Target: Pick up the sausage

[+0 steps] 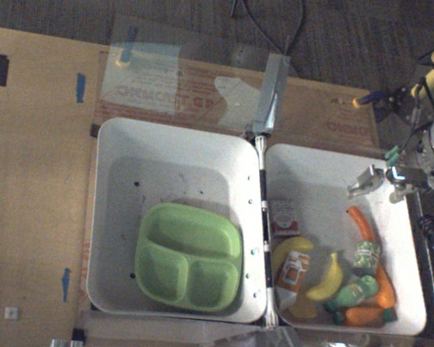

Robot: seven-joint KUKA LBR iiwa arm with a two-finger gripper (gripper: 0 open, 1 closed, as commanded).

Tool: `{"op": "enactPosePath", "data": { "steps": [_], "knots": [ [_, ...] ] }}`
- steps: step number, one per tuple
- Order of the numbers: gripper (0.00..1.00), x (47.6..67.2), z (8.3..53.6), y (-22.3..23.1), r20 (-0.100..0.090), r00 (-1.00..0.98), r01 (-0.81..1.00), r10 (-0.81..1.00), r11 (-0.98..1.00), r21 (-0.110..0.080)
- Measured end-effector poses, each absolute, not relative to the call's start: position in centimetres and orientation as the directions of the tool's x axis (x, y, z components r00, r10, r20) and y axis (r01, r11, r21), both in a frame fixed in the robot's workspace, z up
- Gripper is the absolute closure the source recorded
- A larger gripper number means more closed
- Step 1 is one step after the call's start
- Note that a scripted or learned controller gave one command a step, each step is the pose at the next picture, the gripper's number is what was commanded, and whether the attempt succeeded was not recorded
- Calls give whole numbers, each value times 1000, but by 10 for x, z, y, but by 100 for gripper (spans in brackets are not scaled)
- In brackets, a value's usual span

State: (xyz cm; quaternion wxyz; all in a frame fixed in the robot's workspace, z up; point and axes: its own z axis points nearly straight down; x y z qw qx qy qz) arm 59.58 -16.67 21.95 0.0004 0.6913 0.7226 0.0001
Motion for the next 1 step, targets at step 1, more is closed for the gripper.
{"op": "enactPosePath", "data": {
  "steps": [1],
  "knots": [
    [0,616,96,-206,-1,-24,1000,1000,24,3]
  ]
}}
